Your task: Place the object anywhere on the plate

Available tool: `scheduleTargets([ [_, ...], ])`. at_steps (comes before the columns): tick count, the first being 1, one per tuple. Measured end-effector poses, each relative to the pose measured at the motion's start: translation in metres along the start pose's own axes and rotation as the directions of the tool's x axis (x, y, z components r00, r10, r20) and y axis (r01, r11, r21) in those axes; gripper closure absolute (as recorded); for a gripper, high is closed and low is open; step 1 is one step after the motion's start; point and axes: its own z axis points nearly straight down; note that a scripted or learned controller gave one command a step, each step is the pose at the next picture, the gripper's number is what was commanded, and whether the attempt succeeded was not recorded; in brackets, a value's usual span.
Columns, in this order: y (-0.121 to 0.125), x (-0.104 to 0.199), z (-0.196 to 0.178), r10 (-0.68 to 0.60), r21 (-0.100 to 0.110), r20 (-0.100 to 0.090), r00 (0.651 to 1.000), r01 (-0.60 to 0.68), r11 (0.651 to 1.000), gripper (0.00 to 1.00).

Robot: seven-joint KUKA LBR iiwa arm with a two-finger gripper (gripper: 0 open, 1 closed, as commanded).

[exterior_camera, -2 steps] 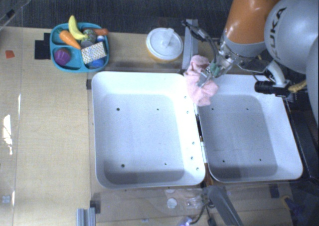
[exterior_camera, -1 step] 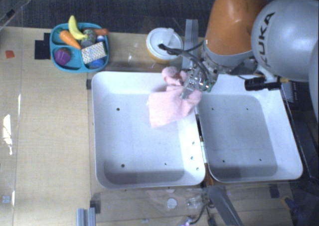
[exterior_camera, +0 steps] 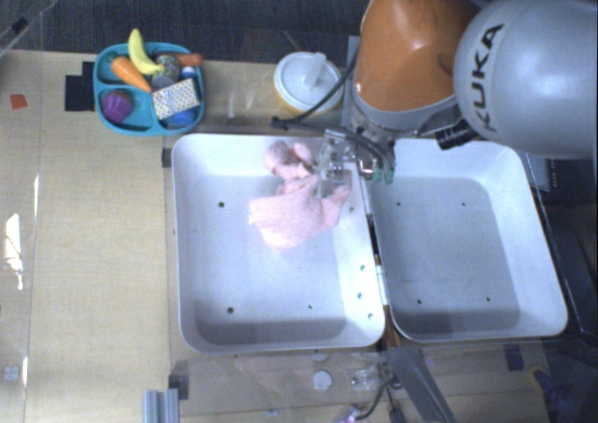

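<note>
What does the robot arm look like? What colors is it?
The arm is big, round and shiny grey, with KUKA written on it in black letters. Next to that is a smooth orange band. A thin black cable curls off it. At the end sits a small metal gripper.

We can read one marking: the brand name "KUKA" in black capital letters on the grey housing of the arm (exterior_camera: 523,66), at the upper right of the frame, running slantwise along the casing beside its orange band (exterior_camera: 411,38).
</note>
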Motion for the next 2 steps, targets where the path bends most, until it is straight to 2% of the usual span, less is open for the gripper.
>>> scheduleTargets([
  [1,0.0419,0.0287,0.005,-0.041,0.0,-0.003,0.999,0.041,0.999,1.0],
  [2,0.0417,0.0285,0.0046,-0.041,0.0,-0.003,0.999,0.041,0.999,0.0],
])
